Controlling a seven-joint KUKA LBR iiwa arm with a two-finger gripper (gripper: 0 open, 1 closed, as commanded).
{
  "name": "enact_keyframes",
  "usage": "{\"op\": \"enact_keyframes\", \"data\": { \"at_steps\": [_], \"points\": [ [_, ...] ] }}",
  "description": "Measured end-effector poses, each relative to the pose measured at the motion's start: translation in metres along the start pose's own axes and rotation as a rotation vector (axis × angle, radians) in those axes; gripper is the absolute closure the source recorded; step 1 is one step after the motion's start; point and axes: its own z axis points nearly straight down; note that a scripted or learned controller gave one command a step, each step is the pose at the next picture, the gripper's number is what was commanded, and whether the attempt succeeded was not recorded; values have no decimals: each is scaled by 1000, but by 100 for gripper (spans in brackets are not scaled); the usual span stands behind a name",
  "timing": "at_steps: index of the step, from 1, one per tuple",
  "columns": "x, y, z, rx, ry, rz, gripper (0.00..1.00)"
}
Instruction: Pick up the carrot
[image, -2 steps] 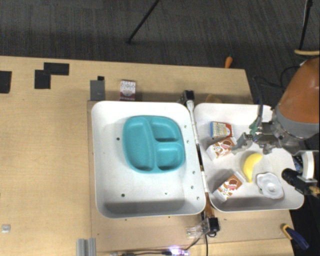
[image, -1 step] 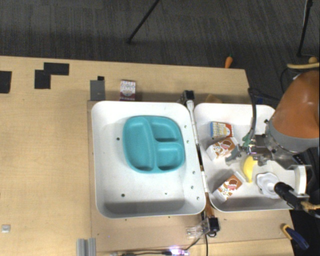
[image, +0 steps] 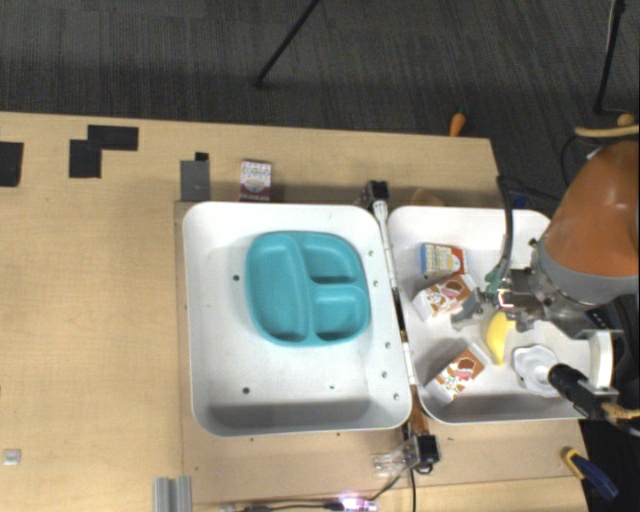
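My gripper (image: 503, 298) hangs low over the middle of the right bin (image: 470, 225), reaching in from the right under the grey wrist and orange band. Just below it lies a yellow fruit-like piece (image: 497, 336), close to or touching the gripper's tip. Left of the gripper sits a small printed carton (image: 445, 297). The arm covers the right part of this bin, so whatever lies there is hidden. I cannot make out anything orange held at the gripper.
The right bin also holds a second carton (image: 441, 260) at the back, a third (image: 460, 372) near the front, and a white object (image: 535, 362). A teal divided plate (image: 305, 287) lies in the left bin (image: 215, 300). A small orange item (image: 457, 123) sits at the bench's far edge.
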Motion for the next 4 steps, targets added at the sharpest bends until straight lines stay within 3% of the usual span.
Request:
{"op": "enact_keyframes", "data": {
  "at_steps": [1,2,3,4],
  "points": [
    [1,2,-11,-5,0,-5,100],
    [4,-1,37,5,2,264,100],
    [77,2,30,3,1,516,100],
    [108,-1,-28,-1,3,594,100]
  ]
}}
